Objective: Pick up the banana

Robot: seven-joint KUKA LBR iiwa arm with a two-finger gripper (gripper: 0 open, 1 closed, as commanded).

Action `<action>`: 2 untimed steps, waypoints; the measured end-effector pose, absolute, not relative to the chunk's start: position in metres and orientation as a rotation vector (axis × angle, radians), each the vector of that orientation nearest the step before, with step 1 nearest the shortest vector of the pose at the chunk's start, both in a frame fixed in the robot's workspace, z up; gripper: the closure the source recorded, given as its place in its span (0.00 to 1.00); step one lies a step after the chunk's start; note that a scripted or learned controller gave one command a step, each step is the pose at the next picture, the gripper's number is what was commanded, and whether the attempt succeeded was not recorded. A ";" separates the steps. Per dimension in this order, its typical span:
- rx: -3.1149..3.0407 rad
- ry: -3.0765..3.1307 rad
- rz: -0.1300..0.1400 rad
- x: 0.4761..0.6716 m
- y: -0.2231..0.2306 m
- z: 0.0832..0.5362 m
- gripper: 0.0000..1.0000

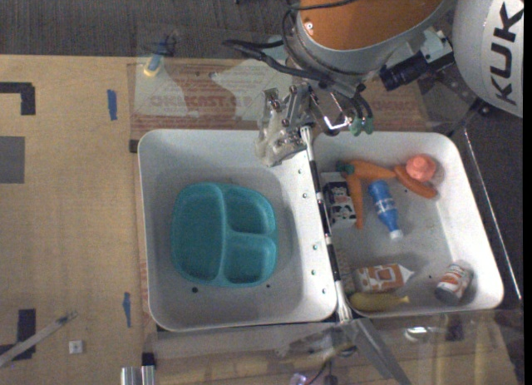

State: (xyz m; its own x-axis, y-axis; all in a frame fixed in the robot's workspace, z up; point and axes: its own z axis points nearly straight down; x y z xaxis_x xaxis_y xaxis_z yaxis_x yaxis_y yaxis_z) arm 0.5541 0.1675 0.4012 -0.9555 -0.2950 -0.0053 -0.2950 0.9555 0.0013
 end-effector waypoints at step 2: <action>-1.481 2.759 0.003 0.591 0.214 0.375 1.00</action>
